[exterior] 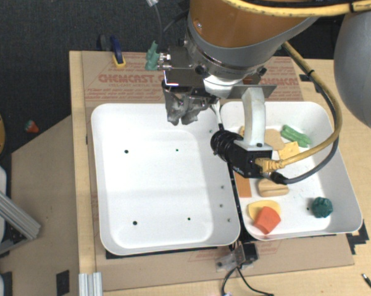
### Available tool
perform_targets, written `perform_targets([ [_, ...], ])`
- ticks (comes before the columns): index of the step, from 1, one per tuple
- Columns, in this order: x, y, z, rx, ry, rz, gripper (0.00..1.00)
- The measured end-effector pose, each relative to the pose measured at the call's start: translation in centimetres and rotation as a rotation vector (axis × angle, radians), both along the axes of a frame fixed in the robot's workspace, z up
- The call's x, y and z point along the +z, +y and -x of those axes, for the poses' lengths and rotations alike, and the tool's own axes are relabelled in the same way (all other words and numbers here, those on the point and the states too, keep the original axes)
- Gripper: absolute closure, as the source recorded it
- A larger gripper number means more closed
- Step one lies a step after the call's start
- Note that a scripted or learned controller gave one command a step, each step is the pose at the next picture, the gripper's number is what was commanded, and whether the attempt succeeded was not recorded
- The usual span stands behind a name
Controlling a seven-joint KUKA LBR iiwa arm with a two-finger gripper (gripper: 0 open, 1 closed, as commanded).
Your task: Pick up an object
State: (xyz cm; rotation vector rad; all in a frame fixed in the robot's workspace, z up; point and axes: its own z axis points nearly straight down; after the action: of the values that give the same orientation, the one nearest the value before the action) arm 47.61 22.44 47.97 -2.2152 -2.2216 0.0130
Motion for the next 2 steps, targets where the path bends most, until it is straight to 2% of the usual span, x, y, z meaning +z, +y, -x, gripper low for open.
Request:
perform_targets([
  [1, 5.9, 0.0, -3.0, -0.004, -0.017, -0.006, 1.0],
  [2, -7.8, -0.1, -7.7, -0.006, 0.004, 0.004, 1.0],
])
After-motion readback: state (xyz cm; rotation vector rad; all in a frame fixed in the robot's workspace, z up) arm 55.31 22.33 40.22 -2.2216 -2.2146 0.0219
